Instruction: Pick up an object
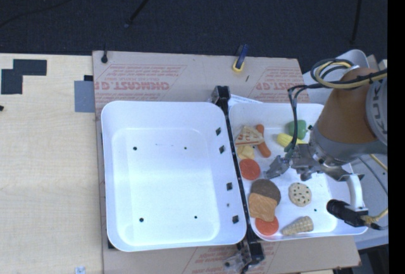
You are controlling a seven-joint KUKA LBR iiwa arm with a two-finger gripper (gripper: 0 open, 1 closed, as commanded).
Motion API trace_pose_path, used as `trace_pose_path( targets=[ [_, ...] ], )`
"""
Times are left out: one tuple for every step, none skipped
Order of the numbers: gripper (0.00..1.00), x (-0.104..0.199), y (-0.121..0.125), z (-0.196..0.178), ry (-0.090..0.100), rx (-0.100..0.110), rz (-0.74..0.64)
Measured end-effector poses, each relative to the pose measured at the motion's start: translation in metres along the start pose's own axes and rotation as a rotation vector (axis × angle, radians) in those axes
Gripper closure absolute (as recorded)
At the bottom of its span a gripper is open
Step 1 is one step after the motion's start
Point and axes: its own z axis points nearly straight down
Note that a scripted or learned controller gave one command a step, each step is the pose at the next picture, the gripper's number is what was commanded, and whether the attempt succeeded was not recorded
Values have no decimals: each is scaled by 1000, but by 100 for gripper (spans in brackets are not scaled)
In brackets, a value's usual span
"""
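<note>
Nearest the camera, at the front rim of the right bin (329, 231): an orange-red disc (267, 226) and a waffle cone (298, 225), lying side by side, both close to the edge with little room behind them. Just above, a tan bread slice (261, 205) overlapping a brown round piece (266, 190), both pressed toward the black divider (233, 165) between the bins. Beside them to the right, a chocolate-chip cookie (300, 194), lying apart with bare white floor around it.

In the middle of the right bin, the gripper (285, 165), hanging low over the floor between the cookie and a red disc (249, 169). Fingers dark and blurred against the wrist; cannot tell how far apart, and nothing seen between them. Above it, the grey arm (345, 124) with its orange band, covering the right side of the bin.

Further back: a sandwich wedge (249, 136), an orange carrot-like piece (262, 141), a yellow piece (285, 138) and a green piece (295, 128), crowded near the far rim.

To the left, the left bin (114, 140), wide white floor, plenty of free room from wall to wall. Beyond both bins, brown cardboard (164, 80) with a blue-yellow clamp (240, 59) at its far edge.
</note>
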Motion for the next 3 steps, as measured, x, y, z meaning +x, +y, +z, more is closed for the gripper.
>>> trace_pose_path(
  targets=[
    [0, 24, -5, 70, -8, -16, -1],
    [100, 21, -5, 59, -4, -9, 9],
    [100, 97, 2, -38, -5, -24, -9]
  ],
)
